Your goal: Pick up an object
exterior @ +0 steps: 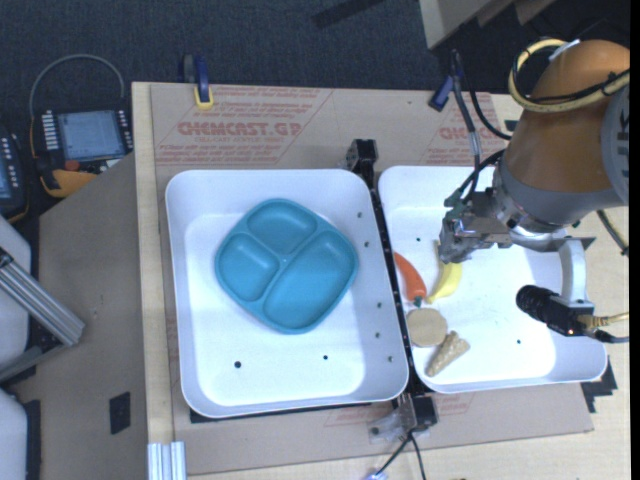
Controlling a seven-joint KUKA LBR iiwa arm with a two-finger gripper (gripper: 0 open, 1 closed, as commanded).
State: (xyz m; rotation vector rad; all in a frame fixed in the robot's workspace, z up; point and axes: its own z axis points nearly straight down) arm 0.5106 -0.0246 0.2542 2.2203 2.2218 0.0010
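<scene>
Left bin [190,298]: shallow, white, rounded corners; touching its twin along the right wall.
Right bin [560,368]: same make, just beside the left one.
Divided plate [287,264]: blue, three compartments, lying flat near the middle of the left bin, turned at an angle.
Bench board [260,118]: tan sheet with faded red printing, under both bins.
Clamps: one blue-and-yellow [199,80] on the board's far edge, another blue [441,96] further right.
Handheld pendant [88,134]: small lit screen, looped grey cable, on dark carpet at far left.
</scene>
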